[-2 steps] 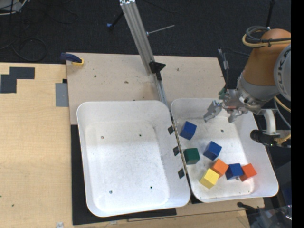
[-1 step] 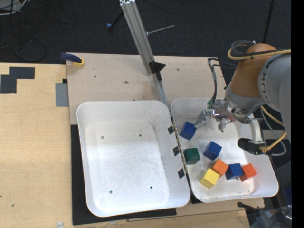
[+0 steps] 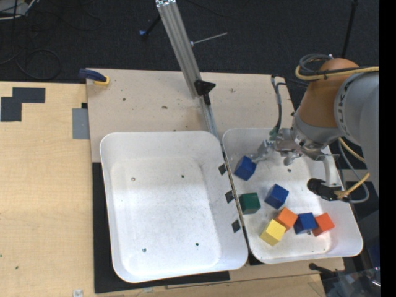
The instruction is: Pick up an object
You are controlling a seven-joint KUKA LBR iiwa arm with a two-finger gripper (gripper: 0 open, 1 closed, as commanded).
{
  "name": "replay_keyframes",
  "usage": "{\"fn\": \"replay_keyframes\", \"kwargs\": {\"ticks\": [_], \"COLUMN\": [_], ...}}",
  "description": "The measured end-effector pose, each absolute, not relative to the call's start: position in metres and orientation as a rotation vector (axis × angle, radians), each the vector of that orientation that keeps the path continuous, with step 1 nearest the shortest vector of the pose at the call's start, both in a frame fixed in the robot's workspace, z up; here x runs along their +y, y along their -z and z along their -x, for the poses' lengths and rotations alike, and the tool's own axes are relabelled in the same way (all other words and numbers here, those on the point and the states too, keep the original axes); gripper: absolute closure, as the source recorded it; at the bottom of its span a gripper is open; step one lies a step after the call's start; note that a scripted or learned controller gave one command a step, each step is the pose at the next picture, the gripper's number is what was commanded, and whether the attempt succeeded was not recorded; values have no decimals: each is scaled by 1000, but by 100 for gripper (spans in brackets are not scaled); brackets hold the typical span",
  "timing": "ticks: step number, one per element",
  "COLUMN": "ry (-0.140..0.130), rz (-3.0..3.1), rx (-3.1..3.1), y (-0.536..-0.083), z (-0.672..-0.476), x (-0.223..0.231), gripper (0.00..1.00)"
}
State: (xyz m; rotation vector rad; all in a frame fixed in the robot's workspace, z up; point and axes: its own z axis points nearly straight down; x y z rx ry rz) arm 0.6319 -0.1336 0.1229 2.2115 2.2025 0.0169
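Nearest cube: blue cube (image 3: 245,167), tilted on one edge, upper left part of the right bin (image 3: 346,243), close to the wall shared with the left bin.
Gripper (image 3: 279,151): low over the right bin's upper part, just right of that blue cube; cannot tell whether apart or together, and nothing seen held.
Arm: grey body with orange band (image 3: 322,101), reaching in from the right, hose loops hanging beside the wrist.
Other candidates: green cube (image 3: 250,202) against the left wall; second blue cube (image 3: 276,195) near mid-bin.
Cluster: yellow cube (image 3: 273,232), orange cube (image 3: 286,216), dark blue cube (image 3: 305,222) and red-orange cube (image 3: 323,223), touching or nearly touching along the bin's lower part.
Right bin contents: all seven cubes.
Left bin (image 3: 117,150): bare white floor with a few dark specks.
Dividing edge: black clips (image 3: 229,197) between the two bins.
Risk one: likely a push rather than a grasp, given the tilted cube lying beside the tool, not under it.
Risk two: probable slide toward the bin wall, leaving little room on that side.
Risk three: in the cluster, likely to nudge neighbours or catch two at once.
Risk four: possible snag of the hanging hose on the bin rim.
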Motion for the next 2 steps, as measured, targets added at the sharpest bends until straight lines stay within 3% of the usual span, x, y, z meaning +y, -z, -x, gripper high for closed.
{"fn": "replay_keyframes", "kwargs": {"ticks": [1,2], "ry": [-12,-2], "rz": [-2221,-2223], "rx": [2199,2215], "y": [-130,-189], "z": [-630,-631], "x": [-136,-144], "gripper": [100,100]}}
